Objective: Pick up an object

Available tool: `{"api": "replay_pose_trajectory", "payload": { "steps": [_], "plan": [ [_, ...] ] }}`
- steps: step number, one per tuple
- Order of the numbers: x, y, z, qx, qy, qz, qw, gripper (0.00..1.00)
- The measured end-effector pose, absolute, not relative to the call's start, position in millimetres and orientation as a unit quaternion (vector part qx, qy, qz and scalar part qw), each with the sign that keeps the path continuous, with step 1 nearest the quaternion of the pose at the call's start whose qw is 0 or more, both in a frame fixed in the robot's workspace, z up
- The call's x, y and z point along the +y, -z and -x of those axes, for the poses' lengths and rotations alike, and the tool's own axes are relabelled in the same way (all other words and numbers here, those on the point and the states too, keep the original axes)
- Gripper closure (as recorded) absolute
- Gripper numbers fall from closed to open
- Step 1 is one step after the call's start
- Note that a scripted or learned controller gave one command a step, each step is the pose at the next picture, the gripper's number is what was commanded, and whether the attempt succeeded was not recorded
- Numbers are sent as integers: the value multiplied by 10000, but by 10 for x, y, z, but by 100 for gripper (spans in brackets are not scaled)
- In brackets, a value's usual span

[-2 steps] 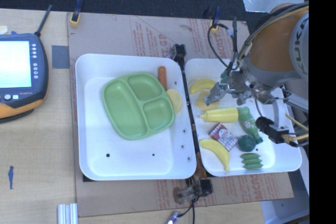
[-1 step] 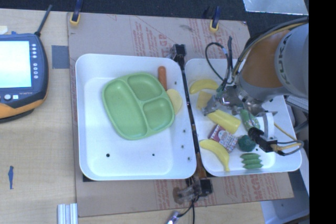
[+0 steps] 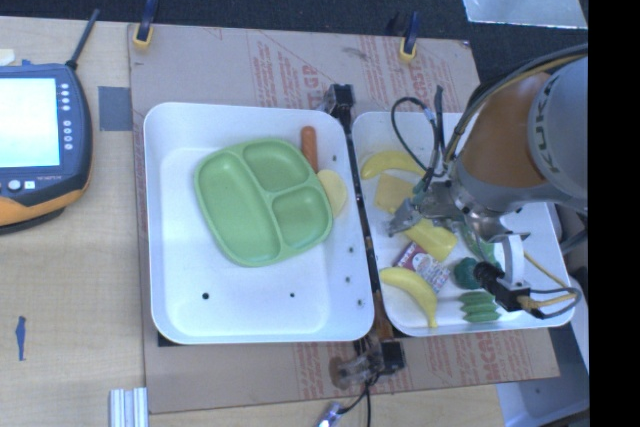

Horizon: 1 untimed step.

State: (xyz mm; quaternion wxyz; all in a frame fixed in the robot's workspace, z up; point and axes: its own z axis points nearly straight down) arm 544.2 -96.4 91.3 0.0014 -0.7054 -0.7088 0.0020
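Nearest you, at the right bin's (image 3: 560,225) six o'clock edge, a yellow banana (image 3: 412,292) lies beside a green ridged piece (image 3: 480,307), with a dark green round object (image 3: 467,271) just above that. A small red-and-white packet (image 3: 420,265) sits at the banana's twelve o'clock, touching a yellow block (image 3: 432,238). The tool (image 3: 415,212) hangs over the bin's middle, its metal tip low among the yellow pieces; you cannot tell how far it is open or whether it has hold of anything. The grey and orange arm (image 3: 520,140) and black cables (image 3: 415,130) cover the bin's three o'clock side. Farther back, a curved yellow piece (image 3: 392,163) lies at eleven o'clock. In the left bin (image 3: 250,310) you have a green divided plate (image 3: 264,200), a yellow piece (image 3: 334,190) at its three o'clock and an orange stick (image 3: 309,147) at one o'clock. A handheld control pad (image 3: 40,140) rests on the worktop (image 3: 70,305) at nine o'clock.
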Motion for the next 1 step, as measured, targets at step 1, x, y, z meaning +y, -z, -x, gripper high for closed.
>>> {"api": "replay_pose_trajectory", "payload": {
  "steps": [1],
  "plan": [
    [-976, -1013, -5440, -7100, -34, 7042, 15, 100]
  ]
}}
